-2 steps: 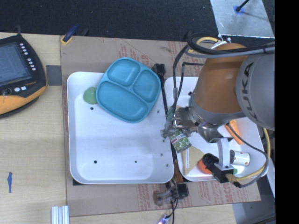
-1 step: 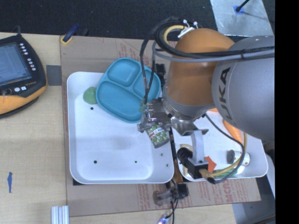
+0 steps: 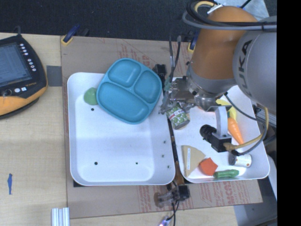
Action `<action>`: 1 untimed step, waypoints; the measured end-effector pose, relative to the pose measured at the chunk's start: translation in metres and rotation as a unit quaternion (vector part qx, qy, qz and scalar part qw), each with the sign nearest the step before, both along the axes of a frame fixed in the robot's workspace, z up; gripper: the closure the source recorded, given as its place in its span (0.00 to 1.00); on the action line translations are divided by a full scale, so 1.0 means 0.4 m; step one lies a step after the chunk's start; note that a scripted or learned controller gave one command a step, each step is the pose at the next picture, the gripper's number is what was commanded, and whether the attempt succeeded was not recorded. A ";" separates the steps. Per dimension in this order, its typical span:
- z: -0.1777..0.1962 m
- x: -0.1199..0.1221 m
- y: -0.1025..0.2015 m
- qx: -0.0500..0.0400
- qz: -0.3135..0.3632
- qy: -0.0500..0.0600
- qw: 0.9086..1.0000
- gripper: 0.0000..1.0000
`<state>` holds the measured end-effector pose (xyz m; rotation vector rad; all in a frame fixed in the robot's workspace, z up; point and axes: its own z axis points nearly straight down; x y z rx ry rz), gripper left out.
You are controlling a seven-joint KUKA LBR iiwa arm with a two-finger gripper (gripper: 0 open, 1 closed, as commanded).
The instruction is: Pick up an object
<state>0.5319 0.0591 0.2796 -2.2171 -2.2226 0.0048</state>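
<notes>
At the far left a black and orange handheld control unit [image 3: 16, 76] lies on the pale wooden worktop [image 3: 33, 140]. A brown cardboard sheet [image 3: 94, 51] lies under both bins. The left bin [image 3: 75, 126] holds a blue divided plate [image 3: 129, 91] in its far half. The plate sits tilted, with its far right edge up over the bin's rim. A round green thing [image 3: 90, 96] peeps out from under the plate's left side and touches it. The rest of this bin's floor is bare white. The grey arm [image 3: 254, 55] with its orange band [image 3: 221, 36] comes in from the right, and the gripper [image 3: 176, 100] is over the divide between the two bins, just beside the plate's right edge. A small green and white packet [image 3: 179, 118] lies right under it, at the left wall of the right bin [image 3: 195, 133]. The gripper's tip seems to meet the top of the packet, but how far the gripper is open, and whether it has hold of the packet, cannot be told. Nearer the front of the right bin lies a tan wedge [image 3: 190, 157], with a red-orange lump [image 3: 208, 166] just beside it and a green pod-like thing [image 3: 226, 174] along the front wall. Further right are an orange carrot [image 3: 235, 130], a yellow thing [image 3: 225, 102] partly hidden by the arm, and a small white cup [image 3: 242, 161] on its side.
</notes>
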 end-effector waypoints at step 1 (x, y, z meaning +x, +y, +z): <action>-0.034 -0.078 0.085 0.000 0.002 0.001 1.000 1.00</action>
